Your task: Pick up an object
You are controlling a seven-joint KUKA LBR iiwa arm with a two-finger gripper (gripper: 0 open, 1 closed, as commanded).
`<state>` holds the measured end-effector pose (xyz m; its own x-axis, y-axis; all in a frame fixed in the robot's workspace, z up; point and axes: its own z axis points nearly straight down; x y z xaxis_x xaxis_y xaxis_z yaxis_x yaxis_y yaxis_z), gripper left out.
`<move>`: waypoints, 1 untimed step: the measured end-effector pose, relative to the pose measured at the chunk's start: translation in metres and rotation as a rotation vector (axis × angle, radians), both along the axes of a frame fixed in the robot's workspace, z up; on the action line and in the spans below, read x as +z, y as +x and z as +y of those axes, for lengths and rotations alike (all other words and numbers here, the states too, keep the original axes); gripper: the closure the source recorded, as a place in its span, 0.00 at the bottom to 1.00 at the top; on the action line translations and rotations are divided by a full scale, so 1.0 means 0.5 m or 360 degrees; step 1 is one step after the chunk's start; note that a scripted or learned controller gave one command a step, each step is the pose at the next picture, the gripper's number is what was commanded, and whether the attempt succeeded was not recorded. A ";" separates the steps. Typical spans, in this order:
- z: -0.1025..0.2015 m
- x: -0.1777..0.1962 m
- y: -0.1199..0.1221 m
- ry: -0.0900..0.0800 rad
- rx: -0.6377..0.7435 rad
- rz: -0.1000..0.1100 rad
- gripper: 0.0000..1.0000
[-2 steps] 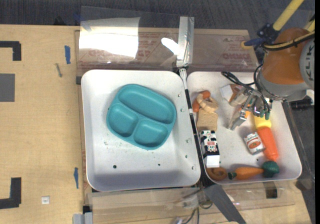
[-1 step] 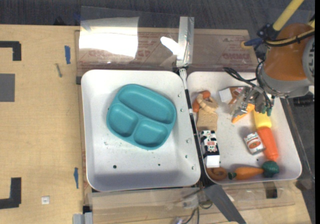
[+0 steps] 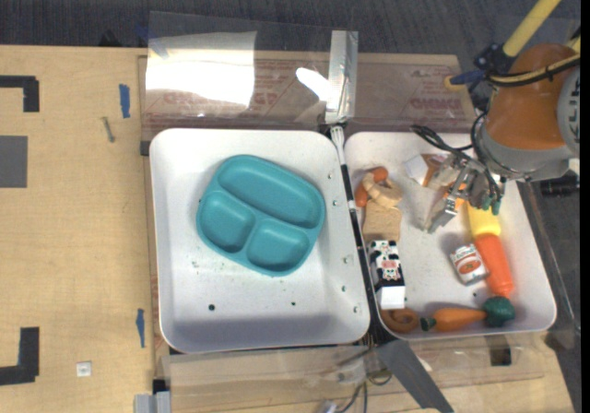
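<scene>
The light brown wooden worktop (image 3: 74, 236) is carrying two bins. The big white shallow bin on the left (image 3: 184, 319) is holding a teal plastic plate with three sections (image 3: 262, 213). The white shallow bin on the right (image 3: 539, 310) is holding the small toys.

The grey arm with the orange band (image 3: 527, 112) is reaching in from three o'clock. It is hanging over the twelve o'clock part of the right bin. Its pincer (image 3: 461, 192) is pointing down at the bin floor. I cannot tell if the pincer is spread or pressed together.

At about four o'clock from the pincer, an orange and yellow toy carrot shape (image 3: 490, 247) is lying very near. A small white can with a red label (image 3: 468, 263) is touching its side.

I think the arm is lowering to grab something. Next it needs to line up over one toy and close on it.
</scene>
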<state>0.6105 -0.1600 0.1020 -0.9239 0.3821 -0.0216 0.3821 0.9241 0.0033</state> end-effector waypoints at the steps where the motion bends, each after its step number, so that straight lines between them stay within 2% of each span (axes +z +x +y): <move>1: -0.024 -0.022 0.021 0.0012 0.0029 0.0049 0.00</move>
